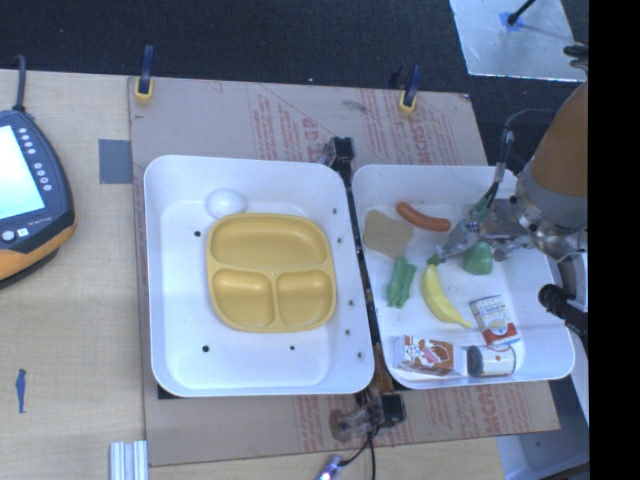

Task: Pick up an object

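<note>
I see the tool [478,236] low in the right of the 2 shallow white plastic bins [455,380] on the desk, right beside a small round green plastic fruit [479,259]; I cannot tell how its fingers stand. Near it lie a curved yellow plastic banana [440,298] and a red toy sausage [424,217], while the left white bin [165,268] holds a yellow 3-compartment plastic tray [270,271].

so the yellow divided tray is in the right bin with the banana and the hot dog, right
Not quite. The camera view shows the yellow divided tray in the left bin, beside a white egg. The banana and the hot dog do lie in the right bin.
</note>
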`<act>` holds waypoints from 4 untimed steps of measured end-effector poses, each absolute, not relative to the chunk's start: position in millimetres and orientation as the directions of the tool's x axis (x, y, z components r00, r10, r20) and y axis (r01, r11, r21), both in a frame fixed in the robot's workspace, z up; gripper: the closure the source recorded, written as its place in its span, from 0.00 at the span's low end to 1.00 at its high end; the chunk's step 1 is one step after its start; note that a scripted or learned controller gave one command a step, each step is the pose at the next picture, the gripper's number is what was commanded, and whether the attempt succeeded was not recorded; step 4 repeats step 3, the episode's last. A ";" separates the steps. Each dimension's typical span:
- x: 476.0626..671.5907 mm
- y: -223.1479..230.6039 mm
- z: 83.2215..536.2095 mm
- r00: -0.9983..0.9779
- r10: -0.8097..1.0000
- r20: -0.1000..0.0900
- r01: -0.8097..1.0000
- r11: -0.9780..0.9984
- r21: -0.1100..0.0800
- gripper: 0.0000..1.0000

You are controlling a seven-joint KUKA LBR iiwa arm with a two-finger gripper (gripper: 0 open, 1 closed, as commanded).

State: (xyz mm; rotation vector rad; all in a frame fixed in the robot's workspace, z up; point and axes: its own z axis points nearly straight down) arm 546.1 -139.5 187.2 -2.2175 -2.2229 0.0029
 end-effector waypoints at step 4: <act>591.6 -48.8 192.2 -0.004 1.000 0.002 1.000 0.004 -0.002 1.00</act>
